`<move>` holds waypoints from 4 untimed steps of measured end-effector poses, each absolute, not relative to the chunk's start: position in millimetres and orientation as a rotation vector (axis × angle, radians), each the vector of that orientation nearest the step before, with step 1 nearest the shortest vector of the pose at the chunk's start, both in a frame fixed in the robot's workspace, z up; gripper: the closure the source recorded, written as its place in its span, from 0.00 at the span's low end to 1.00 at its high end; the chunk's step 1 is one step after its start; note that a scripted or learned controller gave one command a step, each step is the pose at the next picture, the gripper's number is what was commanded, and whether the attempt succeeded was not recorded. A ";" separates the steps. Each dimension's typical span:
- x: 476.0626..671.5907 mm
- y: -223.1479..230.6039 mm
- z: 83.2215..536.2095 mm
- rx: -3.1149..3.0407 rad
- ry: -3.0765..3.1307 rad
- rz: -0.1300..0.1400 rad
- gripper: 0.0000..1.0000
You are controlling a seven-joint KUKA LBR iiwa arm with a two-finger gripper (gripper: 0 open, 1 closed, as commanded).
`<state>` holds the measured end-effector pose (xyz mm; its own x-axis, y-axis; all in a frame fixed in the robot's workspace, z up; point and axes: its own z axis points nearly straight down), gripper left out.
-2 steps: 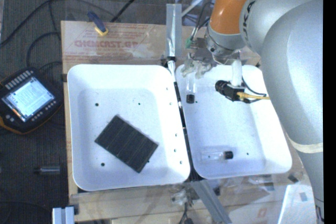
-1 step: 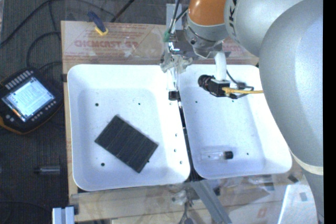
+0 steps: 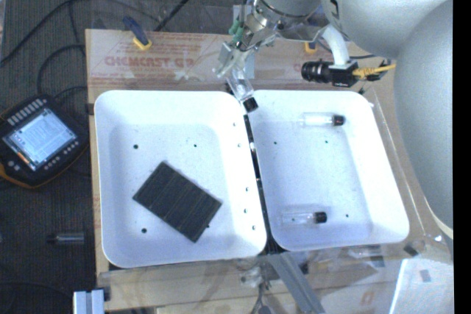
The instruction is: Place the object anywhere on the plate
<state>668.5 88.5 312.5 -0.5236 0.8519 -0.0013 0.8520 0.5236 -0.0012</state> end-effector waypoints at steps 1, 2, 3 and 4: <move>668.6 179.2 410.3 1.207 2.898 0.000 1.00; 656.6 221.7 434.5 0.384 3.115 0.002 1.00; 657.1 222.6 444.1 0.384 3.114 0.009 1.00; 657.7 223.3 453.8 0.384 3.112 0.015 1.00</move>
<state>657.7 223.3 453.8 -0.9700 0.2429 -0.0045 0.2429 0.9700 0.0102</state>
